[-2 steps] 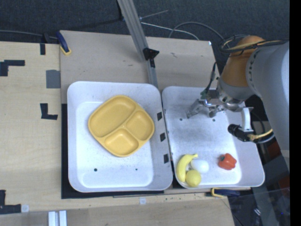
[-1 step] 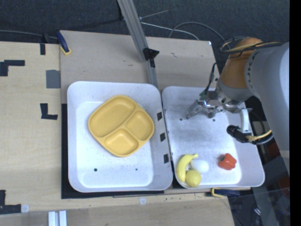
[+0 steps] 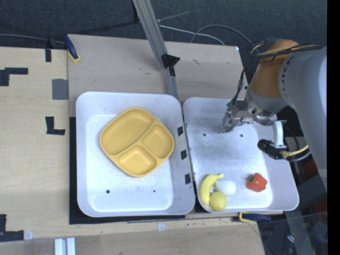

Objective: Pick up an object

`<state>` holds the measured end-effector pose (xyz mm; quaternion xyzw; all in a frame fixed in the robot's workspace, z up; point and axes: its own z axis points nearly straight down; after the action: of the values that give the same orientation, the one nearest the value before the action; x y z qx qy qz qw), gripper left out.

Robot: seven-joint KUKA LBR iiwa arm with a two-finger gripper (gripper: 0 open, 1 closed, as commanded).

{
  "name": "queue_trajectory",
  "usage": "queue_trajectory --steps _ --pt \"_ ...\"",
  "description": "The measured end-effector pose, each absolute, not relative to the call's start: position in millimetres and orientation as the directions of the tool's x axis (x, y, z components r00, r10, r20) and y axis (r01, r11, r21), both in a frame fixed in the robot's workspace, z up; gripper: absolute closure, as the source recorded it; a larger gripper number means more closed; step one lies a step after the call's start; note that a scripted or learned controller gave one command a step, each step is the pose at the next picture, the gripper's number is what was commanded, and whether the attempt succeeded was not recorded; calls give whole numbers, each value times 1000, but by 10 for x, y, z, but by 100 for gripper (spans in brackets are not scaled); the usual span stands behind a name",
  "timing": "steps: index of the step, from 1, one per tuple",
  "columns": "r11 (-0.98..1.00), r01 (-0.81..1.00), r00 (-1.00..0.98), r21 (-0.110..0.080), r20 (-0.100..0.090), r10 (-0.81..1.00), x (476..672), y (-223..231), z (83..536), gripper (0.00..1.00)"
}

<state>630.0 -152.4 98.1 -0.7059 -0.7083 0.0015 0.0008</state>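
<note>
Fruit lay bunched at the right bin's (image 3: 212,108) near edge: a banana (image 3: 209,184), a lemon (image 3: 218,201) and a white egg (image 3: 226,187) touching one another, with a red pepper (image 3: 256,182) apart toward the near right corner. The gripper (image 3: 231,122) hung low near that bin's far edge, well apart from them, holding nothing I could see. A yellow divided plate (image 3: 136,141) sat in the left bin (image 3: 87,142).
</note>
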Motion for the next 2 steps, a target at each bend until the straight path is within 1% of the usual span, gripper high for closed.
queue_trajectory --steps 1,2 --pt "1 1000 -1 3 -1 1000 6222 -1543 1562 100" --pt "1 1000 -1 5 -2 1000 6279 -1593 2171 100"
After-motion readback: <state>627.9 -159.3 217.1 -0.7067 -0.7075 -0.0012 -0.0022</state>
